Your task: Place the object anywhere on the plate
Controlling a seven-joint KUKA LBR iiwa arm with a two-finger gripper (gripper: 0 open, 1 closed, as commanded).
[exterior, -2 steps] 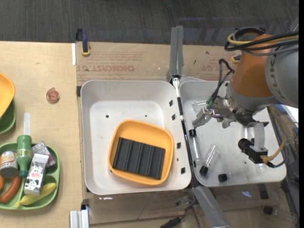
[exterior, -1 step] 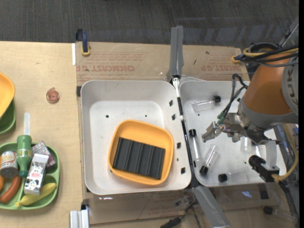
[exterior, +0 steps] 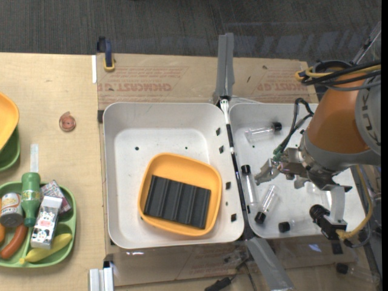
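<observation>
1. Metal fingertips of the gripper (exterior: 267,173) point leftward over the right bin (exterior: 291,115); from this slanted view I cannot tell whether they are parted or pinched, and nothing is visibly held between them
2. Just below the tips lies a clear vial with a black cap (exterior: 265,204), tilted, resting on the bin floor and apart from the gripper; this looks like the likeliest object for the task
3. Other candidates lie near: a long tube (exterior: 247,187) along the bin's left wall, another clear vial (exterior: 262,131) toward the far wall, and a small black cap (exterior: 283,226) near the front
4. Grey arm with orange band (exterior: 336,123) covers much of the right bin from the right side
5. Left bin (exterior: 121,126) holds the yellow plate (exterior: 159,170), which already carries a dark ribbed block (exterior: 179,201) across its middle
6. Judgement: the step in hand is still the pick. To do it well, the tips should centre across the vial's short width, descend square to the floor, and close gently, since a round smooth vial may roll or squirt out
7. After a secure lift, the carry must clear the divider (exterior: 233,162) between bins and release over a bare yellow margin beside the block
</observation>
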